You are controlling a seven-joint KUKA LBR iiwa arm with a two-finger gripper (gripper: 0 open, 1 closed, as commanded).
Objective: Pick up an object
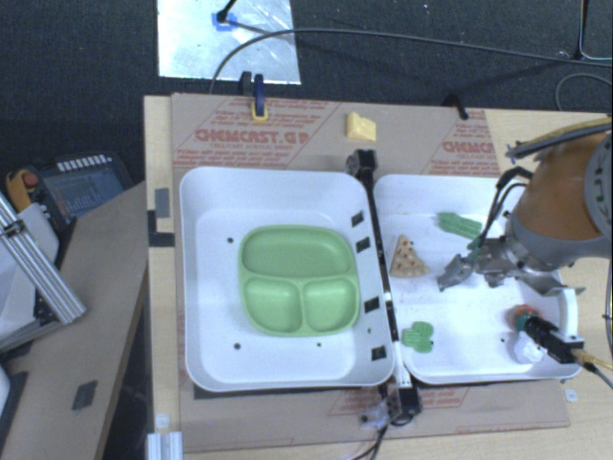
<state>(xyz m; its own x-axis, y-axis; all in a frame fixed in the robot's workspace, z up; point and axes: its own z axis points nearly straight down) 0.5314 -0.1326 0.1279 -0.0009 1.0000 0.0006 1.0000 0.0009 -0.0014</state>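
Overhead, the end effector hovers in the right bin, whether spread or closed I cannot tell, near a pizza slice (apart from it). Bare floor surrounds a green broccoli piece; the counter is cardboard-lined.

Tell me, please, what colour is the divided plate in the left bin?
Light green; the divided plate shows clearly in the camera view.

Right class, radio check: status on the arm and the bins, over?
Tool low over right bin, nothing seen held. Pizza slice just left of it, untouched. Green tray in left bin.
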